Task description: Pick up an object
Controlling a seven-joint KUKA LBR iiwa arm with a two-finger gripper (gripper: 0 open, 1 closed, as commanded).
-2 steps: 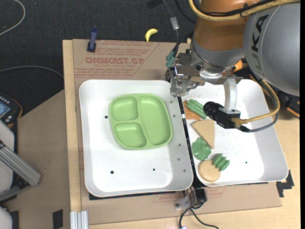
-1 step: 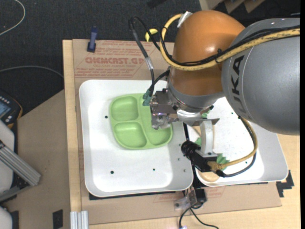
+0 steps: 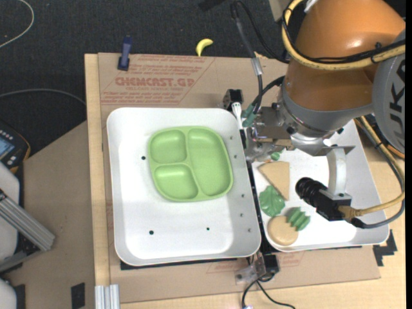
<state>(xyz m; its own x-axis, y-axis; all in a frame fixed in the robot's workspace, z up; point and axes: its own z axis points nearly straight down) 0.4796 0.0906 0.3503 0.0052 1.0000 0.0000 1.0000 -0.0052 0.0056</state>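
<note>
My gripper [image 3: 262, 140] hangs low over the far left part of the right bin [image 3: 368, 172], close to the wall between the two bins; the big orange and grey wrist above hides most of it. A small green piece [image 3: 275, 154] lies just beside it. Nearer the front lie a tan wedge [image 3: 277, 174], a dark green leafy piece [image 3: 271, 200], a ridged green piece [image 3: 297, 218] and a round tan disc [image 3: 282, 231]. I see nothing held.
The left bin [image 3: 129, 192] holds a light green divided plate [image 3: 190, 163]. A cardboard sheet [image 3: 154, 76] lies behind the bins, with a blue clip [image 3: 124, 53] and a yellow piece [image 3: 204, 44] at its far edge.
</note>
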